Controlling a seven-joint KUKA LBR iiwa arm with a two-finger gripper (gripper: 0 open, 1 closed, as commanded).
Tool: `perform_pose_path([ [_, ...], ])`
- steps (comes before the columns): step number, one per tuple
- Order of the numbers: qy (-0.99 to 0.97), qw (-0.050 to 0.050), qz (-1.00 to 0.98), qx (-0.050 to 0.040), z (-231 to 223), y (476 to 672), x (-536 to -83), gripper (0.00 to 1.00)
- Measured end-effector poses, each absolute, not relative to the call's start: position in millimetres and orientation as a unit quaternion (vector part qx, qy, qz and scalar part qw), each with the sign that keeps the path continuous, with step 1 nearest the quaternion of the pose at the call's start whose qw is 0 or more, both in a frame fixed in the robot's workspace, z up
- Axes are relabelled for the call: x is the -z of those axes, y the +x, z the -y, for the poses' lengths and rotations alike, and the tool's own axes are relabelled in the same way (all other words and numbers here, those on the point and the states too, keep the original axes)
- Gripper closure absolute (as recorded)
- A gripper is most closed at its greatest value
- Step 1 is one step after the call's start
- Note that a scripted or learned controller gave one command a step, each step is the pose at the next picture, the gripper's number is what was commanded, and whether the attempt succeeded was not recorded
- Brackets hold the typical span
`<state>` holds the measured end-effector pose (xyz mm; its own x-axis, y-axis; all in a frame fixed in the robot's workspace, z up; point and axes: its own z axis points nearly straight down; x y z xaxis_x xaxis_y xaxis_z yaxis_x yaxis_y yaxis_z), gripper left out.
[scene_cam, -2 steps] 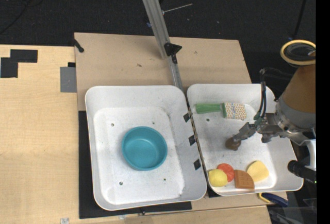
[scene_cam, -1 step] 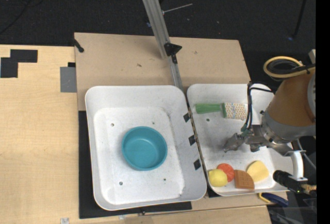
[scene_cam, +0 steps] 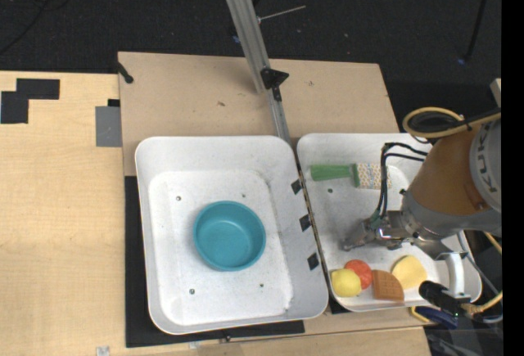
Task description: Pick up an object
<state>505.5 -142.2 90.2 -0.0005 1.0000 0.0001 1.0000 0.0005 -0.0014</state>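
Gripper low in right bin, finger state impossible to tell, just far of yellow ball, red ball, brown block, green brush farther back, teal bowl in left bin.

A bowl sits in the left bin. In the right bin, a brush lies toward the far side, and toy foods cluster along the near edge, beside the pincer.
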Motion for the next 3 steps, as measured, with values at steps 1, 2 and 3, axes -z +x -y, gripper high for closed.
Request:
perform_pose_path([
  [1,-0.707,-0.001,0.707,0.0004,142.9,506.2,-102.3,1.00],
  [2,-0.707,-0.001,0.707,0.0008,143.3,501.9,-145.2,1.00],
  [3,-0.707,-0.001,0.707,0.0008,144.4,494.2,-191.2,1.00],
])
